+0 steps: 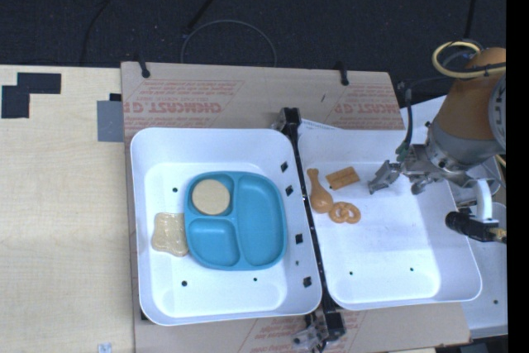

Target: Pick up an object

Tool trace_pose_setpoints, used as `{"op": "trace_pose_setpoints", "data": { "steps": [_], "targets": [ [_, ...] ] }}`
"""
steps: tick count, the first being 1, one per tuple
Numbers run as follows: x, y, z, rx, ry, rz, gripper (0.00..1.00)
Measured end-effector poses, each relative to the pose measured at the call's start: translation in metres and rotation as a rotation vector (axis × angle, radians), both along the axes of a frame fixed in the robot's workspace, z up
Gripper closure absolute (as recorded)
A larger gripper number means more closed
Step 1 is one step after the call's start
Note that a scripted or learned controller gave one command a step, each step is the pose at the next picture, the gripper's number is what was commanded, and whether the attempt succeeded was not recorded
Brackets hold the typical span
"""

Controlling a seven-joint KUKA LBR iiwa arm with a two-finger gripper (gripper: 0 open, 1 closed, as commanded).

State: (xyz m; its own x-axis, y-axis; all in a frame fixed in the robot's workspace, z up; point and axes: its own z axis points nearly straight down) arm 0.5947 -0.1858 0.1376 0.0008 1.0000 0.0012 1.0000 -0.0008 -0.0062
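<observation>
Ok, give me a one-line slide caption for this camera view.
Open claw hovers in the right bin beside a pretzel; a blue divided plate sits in the left bin.

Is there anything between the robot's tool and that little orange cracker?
No. In the camera view, only bare white bin floor lies between the tool and the cracker.

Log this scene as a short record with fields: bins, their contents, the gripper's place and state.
left bin: blue divided plate with a round tan cookie in its upper-left compartment; pale waffle-like piece beside the plate's left edge
right bin: orange spoon-like piece, orange cracker, pretzel, all near its upper left
gripper: over the right bin's upper right, open, nothing between its fingers
</observation>
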Motion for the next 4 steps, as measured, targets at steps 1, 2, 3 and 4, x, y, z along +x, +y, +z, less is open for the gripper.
{"op": "trace_pose_setpoints", "data": {
  "steps": [1, 2, 3, 4],
  "targets": [
    [0.000, -0.001, 0.013, 0.000, -0.002, -0.002, 1.00],
    [-0.001, -0.004, 0.076, -0.002, -0.009, 0.002, 1.00],
    [-0.001, -0.005, 0.084, -0.001, -0.006, 0.001, 1.00],
    [-0.018, 0.036, 0.079, 0.001, -0.001, 0.003, 1.00]
  ]
}}
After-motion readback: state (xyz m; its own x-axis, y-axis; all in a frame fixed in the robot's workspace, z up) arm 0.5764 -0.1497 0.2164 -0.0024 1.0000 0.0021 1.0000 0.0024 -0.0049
